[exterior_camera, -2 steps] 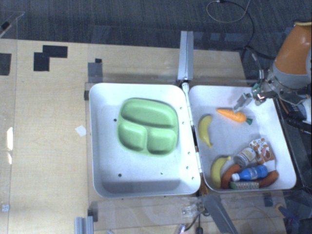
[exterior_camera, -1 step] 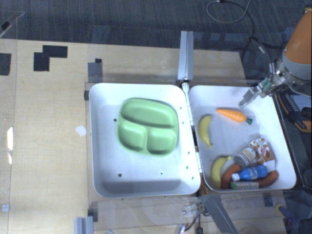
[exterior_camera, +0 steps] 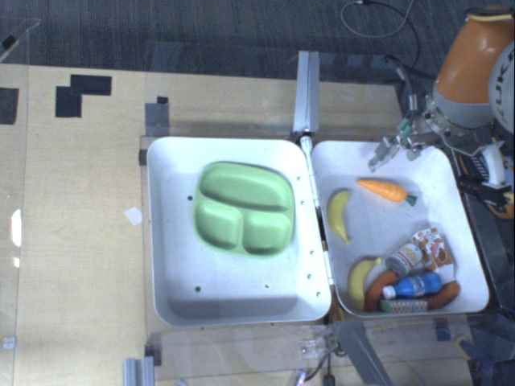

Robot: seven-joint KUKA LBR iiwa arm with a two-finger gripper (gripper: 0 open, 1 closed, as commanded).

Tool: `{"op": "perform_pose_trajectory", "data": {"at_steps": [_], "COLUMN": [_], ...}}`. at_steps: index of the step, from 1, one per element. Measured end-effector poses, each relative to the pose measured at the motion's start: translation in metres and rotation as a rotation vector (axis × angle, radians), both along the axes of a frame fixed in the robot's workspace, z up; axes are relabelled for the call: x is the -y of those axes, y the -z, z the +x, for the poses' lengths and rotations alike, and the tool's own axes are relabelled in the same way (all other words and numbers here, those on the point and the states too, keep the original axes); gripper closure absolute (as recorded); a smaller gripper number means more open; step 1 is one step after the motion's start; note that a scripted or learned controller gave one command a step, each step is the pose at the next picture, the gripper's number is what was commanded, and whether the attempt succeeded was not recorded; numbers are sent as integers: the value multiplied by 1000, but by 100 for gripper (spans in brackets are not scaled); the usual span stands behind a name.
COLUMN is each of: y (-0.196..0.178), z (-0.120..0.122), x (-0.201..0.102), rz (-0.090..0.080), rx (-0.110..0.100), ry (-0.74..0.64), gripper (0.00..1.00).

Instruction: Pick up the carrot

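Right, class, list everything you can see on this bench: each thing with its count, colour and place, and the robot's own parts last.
Bins: two, white, side by side on the bench.
Divided tray: one, green, in the left bin.
Carrot: one, orange with a green tip, upper part of the right bin.
Bananas: two, yellow, right bin; one near its left wall, one lower down.
Sausage: one, red-brown, along the front of the right bin.
Bottle: one, blue with a white cap, lying on the sausage.
Packet: one, white and brown, right bin, above the bottle.
Gripper: one, grey metal, over the right bin's upper edge, above the carrot.
Arm: one, orange and grey, at the upper right.
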State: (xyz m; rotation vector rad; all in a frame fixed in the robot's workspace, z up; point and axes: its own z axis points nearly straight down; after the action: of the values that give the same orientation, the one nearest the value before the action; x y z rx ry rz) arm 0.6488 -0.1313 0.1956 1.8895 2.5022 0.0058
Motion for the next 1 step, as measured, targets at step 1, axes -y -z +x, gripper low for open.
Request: {"op": "perform_pose_trajectory", "data": {"at_steps": [1], "y": [106], "z": [-26], "x": [18], "rz": [-3], "rx": [5], "ry": [-131], "gripper": [0]}}
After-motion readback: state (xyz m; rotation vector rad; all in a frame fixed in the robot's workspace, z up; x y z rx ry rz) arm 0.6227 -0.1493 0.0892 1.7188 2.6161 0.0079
